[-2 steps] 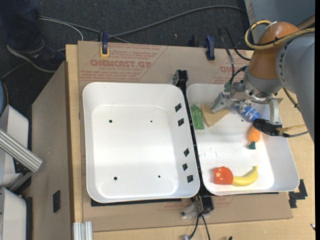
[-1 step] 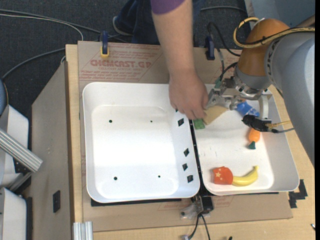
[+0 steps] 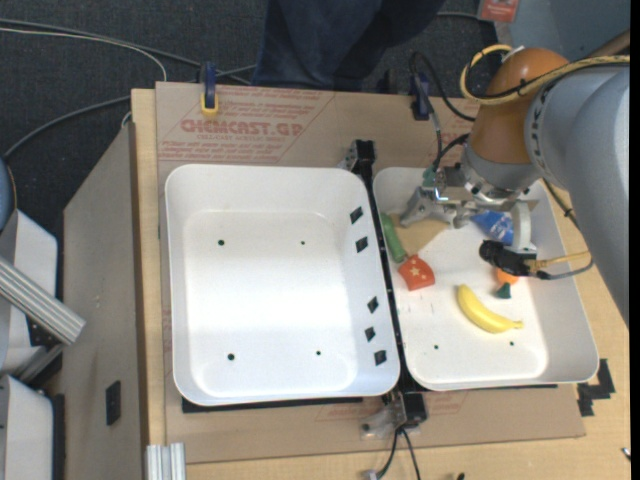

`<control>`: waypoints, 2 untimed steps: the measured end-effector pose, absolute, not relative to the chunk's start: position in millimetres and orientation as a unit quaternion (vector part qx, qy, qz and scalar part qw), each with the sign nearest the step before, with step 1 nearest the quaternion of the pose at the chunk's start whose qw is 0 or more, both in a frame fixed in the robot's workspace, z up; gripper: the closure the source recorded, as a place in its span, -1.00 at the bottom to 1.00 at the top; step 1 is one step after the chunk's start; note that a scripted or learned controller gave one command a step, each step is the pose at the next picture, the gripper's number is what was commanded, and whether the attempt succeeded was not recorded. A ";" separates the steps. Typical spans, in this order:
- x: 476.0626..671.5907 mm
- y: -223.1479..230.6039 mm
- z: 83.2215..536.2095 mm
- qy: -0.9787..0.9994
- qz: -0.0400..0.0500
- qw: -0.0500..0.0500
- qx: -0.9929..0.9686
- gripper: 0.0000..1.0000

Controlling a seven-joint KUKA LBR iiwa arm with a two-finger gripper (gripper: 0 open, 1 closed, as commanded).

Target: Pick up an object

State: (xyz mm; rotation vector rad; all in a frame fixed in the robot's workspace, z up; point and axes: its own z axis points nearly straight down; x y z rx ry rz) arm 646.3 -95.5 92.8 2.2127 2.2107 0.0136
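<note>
Your gripper [image 3: 440,206] hangs low in the right bin [image 3: 560,353]; you cannot tell its fingers' state.
The banana [image 3: 487,310] looks light, smooth, curved: grip across its middle.

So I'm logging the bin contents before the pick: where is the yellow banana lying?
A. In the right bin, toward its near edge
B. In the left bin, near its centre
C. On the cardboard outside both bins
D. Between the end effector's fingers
A: the banana lies on the floor of the right bin, toward its near edge, apart from the end effector farther back.
</note>
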 end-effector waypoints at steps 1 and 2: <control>573.9 -109.8 87.9 0.706 0.000 0.001 0.708 -1.00; 512.9 -98.4 84.6 0.706 -0.002 -0.004 0.708 -1.00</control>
